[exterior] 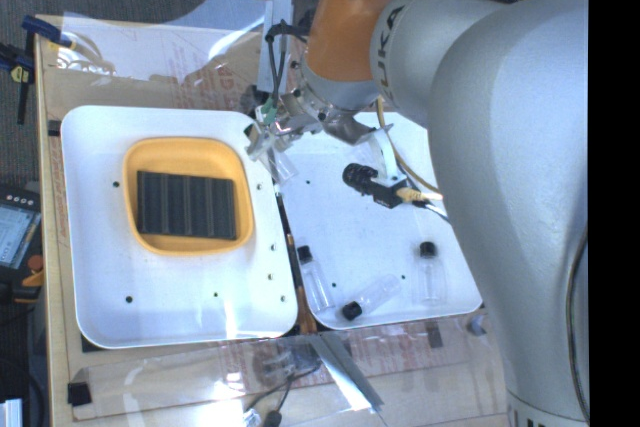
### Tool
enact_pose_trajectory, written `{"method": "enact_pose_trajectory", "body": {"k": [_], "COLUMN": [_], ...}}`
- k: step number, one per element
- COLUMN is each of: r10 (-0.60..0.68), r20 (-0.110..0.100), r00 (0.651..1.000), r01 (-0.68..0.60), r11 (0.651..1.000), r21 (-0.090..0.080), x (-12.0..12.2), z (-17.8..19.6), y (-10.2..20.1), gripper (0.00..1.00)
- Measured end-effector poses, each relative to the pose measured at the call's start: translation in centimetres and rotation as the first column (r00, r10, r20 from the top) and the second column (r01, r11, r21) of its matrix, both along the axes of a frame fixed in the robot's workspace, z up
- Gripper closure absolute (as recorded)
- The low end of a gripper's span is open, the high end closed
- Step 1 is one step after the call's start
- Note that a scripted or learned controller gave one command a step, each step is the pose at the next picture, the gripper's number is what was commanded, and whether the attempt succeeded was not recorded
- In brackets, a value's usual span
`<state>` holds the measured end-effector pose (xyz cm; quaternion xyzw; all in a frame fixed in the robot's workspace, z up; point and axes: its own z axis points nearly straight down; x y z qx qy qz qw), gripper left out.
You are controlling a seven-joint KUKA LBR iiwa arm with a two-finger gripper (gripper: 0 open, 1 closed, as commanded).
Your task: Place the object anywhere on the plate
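I see a bench (130,55) under clear plastic sheeting, on a dark carpeted floor, with two shallow white bins side by side.

Nearest me, along the near edge of the right bin (340,215), lie three clear vials with black caps: one (311,277) close to the dividing wall, its long axis running near to far; one (368,297) lying at a slant, its cap toward the near-left; and one (430,271) further right, cap pointing far. Any of these could be the object; I judge none has been picked.

In the left bin (90,245) sits the plate (188,158), yellow-rimmed with a dark ribbed centre, and nothing rests on it.

Further back, a black fitting with a cable (375,185) hangs from the arm over the middle of the right bin. The gripper (272,137) hovers at the far end of the wall between the bins, just beside the plate's far-right corner. I cannot tell whether it is apart or together; it is too cluttered and blurred, though something pale shows at its tip.

The vials lie toward me and slightly right of the gripper, well apart from it, while the plate is just to its left. The next move, I judge, calls for reaching nearward first, aligned across a vial's long axis.
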<state>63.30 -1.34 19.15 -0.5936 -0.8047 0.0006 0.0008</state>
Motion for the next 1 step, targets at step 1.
{"method": "enact_pose_trajectory", "body": {"k": [1], "r10": [0.0], "r20": [0.0], "r00": [1.0], "r01": [0.0], "r11": [1.0], "r21": [0.0], "x": [0.0], "z": [0.01], "y": [-0.01], "gripper": [0.0]}}
